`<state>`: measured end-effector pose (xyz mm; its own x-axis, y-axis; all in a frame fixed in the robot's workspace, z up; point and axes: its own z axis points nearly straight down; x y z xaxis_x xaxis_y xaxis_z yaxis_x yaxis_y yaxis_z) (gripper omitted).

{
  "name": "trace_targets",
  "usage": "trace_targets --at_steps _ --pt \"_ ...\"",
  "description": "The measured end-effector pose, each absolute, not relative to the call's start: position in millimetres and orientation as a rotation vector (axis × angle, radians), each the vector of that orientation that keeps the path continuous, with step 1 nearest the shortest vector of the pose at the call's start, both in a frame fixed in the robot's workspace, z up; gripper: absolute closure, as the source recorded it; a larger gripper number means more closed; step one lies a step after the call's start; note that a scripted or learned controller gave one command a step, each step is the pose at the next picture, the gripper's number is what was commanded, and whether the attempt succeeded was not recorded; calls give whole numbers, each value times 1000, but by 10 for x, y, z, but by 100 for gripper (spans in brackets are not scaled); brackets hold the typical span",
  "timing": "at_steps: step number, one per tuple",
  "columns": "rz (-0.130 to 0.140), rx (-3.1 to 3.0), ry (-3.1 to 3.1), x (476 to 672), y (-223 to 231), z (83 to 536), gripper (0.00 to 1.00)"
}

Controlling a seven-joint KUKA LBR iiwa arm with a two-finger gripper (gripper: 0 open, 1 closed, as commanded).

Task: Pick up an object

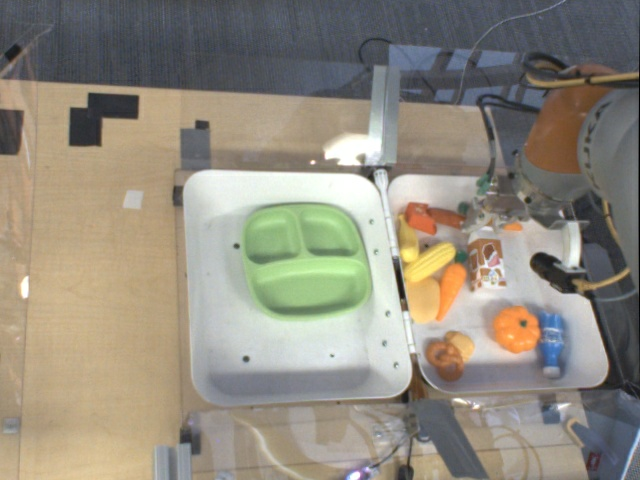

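The arm reaches in over the right bin (596, 363), and its gripper (497, 208) hangs at the far end of that bin, right above a small brown-and-white carton (487, 264). From where I stand I cannot tell how the gripper is set, nor whether it has anything; the metal parts there blur together.

The carton looks like the likeliest pick: flat-sided, boxy, printed card, lying apart from the pile. To take it well I would come straight down, squared to its narrow sides, and close only once low enough to catch the body, not the top edge.

The rest is glossy plastic play food. A ridged yellow corn cob (430, 261) lies touching a tapered orange carrot (451, 289), with a red piece (428, 217) nearer the far wall. Round things would slip more: a ribbed orange pumpkin (516, 329), a blue bottle (551, 343) just beside it, a brown lumpy item (449, 354). The left bin (215, 368) carries a smooth green divided plate (304, 259) on the pale wooden table (90, 298).
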<state>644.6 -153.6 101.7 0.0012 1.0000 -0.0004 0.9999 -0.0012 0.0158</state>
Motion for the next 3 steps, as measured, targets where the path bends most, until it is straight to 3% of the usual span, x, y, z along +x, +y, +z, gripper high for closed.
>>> trace_targets --at_steps 1,2,3 --pt "9 2174 2260 6706 -661 1874 100" --pt "6 2330 2106 6135 -36 2256 100" --pt "4 2269 2170 5620 -537 2179 100"
